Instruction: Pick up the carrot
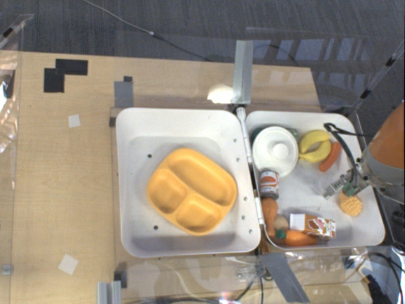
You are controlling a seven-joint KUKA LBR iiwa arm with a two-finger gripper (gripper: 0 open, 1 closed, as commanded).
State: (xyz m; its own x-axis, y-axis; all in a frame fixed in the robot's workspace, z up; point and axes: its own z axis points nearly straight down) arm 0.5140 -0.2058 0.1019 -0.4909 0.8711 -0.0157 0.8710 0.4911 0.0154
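The carrot (pixel 299 237) is orange with a green top and lies on its side along the front wall of the right bin (pixel 374 232), near the front left corner. It touches a small red and white carton (pixel 313 225) just behind it. My gripper (pixel 338 187) hangs over the right part of the same bin, behind and to the right of the carrot and well apart from it. Next to the gripper lies a yellow waffle-like piece (pixel 350 204). Nothing shows in the gripper.
The right bin also holds a white bowl (pixel 276 149), a banana (pixel 314 143), a red-orange sausage-like piece (pixel 330 157), a small can (pixel 269 183) and a brownish-orange piece (pixel 270 211). The left bin (pixel 126 189) holds a yellow divided plate (pixel 191 190).
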